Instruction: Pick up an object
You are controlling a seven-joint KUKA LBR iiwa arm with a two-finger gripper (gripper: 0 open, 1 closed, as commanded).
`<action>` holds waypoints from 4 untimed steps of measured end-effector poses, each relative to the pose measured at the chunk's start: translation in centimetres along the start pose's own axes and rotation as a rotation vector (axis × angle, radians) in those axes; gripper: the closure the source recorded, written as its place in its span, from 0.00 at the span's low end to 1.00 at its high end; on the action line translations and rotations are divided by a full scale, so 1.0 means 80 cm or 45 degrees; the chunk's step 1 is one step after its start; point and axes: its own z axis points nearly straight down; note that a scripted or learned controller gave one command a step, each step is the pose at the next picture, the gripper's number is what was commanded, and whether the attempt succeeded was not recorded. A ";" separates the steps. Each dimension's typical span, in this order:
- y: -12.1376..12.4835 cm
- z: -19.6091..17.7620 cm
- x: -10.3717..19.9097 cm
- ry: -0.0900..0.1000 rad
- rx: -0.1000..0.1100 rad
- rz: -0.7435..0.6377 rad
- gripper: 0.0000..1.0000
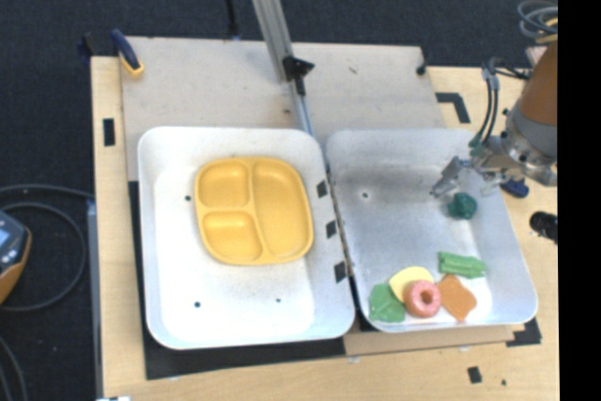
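Gripper [460, 181] just above the teal ball [462, 206] in the right bin [394, 155]; can't tell its opening. Risk: the ball rolls away on contact.

Dark teal round object [461, 206] in right bin [394, 192], toward far right part, resting on bin floor just beside gripper [455, 183]; whether touched cannot be told. Cluster at near edge of same bin: pink ring-shaped doughnut [423, 299] in middle, yellow rounded piece [410, 281] behind and touching it, green leafy piece [385, 303] at left, orange flat piece [457, 297] at right, long green piece [461, 265] lying flat just beyond orange one. Teal object well apart from cluster.
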 end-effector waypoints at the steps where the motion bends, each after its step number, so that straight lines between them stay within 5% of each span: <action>1: 0.005 0.052 -0.002 -0.004 -0.007 0.001 0.00; 2: 0.007 0.070 -0.004 -0.004 -0.011 0.002 0.00; 3: 0.006 0.059 -0.006 -0.005 -0.011 0.002 1.00; 4: 0.019 -0.014 -0.006 -0.003 -0.012 -0.003 1.00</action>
